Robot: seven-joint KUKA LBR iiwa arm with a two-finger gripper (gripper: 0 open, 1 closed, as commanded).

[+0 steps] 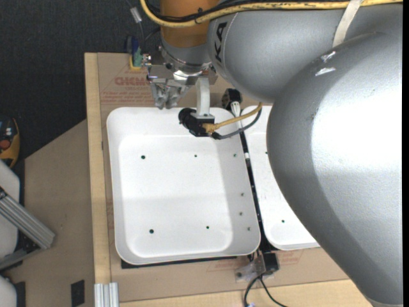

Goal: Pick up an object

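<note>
Looming nearest you, the grey arm (332,139) is crossing the right bin (284,229); beyond, the left bin (179,248) is lying bare-floored, and at its far rim the gripper (165,98) is hovering, fingers together, gripping nothing.

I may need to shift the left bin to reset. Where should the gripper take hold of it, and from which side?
Probably best to take the left bin by its raised rim on the view's left side, coming from above and pinching across the thin wall. That edge is straight and bare. The opposite side sits close beside the right bin, and the gripper crowds the far rim.
</note>
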